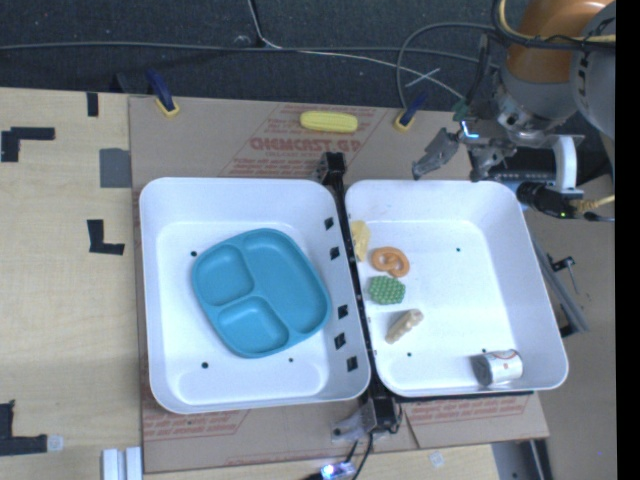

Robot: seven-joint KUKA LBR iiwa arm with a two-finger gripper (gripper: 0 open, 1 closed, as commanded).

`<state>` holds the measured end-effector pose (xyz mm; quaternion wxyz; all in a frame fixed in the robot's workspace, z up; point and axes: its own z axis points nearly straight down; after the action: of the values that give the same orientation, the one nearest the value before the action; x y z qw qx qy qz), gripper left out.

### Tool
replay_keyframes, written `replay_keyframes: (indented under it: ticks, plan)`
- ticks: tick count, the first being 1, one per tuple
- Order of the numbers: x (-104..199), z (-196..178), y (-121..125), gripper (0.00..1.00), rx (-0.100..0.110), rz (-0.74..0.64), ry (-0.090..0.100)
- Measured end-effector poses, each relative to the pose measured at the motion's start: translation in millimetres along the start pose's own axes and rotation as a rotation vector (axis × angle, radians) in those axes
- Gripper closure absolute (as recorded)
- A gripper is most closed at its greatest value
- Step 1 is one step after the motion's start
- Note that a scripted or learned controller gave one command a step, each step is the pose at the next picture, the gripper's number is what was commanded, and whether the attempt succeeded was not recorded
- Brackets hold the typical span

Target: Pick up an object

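The right bin (500, 268) holds a pale yellow piece (358, 238), an orange pretzel shape (390, 261), a green bumpy piece (386, 290) and a tan piece (404, 324) along its left side. A grey and white can (497, 367) lies on its side at the near right corner. My gripper (458, 159) hangs above the bin's far rim, well apart from all of them. It is open, with nothing between its fingers.
A blue divided plate (260, 290) lies in the left bin (165, 268). A yellow oblong object (328, 121) rests on the cardboard behind the bins. Blue and yellow clamps (163, 96) hold the cardboard's far edge. Cables trail behind the arm.
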<state>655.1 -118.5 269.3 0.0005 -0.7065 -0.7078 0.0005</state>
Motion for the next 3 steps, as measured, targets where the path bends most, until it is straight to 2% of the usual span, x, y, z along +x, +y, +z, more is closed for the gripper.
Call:
replay_keyframes:
  ticks: [3]
  plan:
    - [4.2,181.7,-10.7,0.0,0.003,0.0,-0.001]
